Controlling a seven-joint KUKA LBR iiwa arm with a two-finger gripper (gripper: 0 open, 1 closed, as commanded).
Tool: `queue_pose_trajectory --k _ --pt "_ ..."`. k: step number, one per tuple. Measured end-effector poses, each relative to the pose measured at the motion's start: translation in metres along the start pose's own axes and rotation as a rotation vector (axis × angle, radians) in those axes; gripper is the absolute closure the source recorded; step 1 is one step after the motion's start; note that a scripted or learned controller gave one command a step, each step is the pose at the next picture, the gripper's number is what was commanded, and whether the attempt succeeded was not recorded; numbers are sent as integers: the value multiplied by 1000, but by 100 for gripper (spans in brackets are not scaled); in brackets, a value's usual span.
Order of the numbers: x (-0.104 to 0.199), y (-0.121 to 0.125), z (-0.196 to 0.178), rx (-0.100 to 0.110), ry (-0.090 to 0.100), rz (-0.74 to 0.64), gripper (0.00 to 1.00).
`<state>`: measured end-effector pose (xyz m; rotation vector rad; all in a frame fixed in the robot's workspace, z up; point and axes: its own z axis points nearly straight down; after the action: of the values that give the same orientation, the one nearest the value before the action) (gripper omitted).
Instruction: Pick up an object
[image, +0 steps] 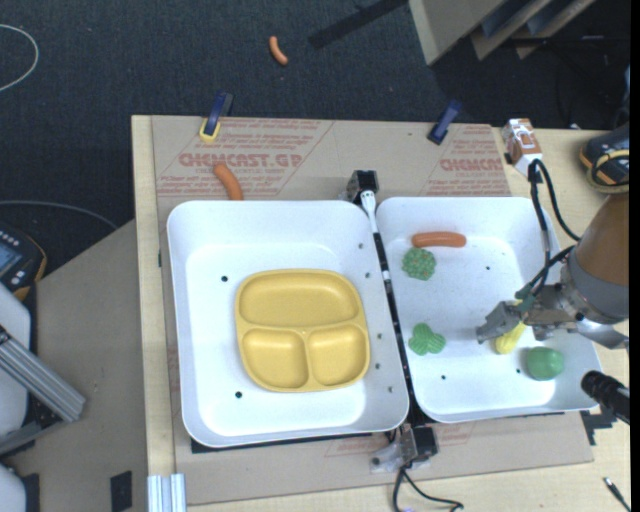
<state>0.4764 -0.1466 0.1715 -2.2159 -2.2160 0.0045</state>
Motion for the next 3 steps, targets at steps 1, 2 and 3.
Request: queue_pose_trajectory --k 1,2,3 --pt "4 2 44 -1 -1 0 0" --pt "4 2 89 -3 -1 1 0" --pt "4 3 77 -9 -4 2 100"
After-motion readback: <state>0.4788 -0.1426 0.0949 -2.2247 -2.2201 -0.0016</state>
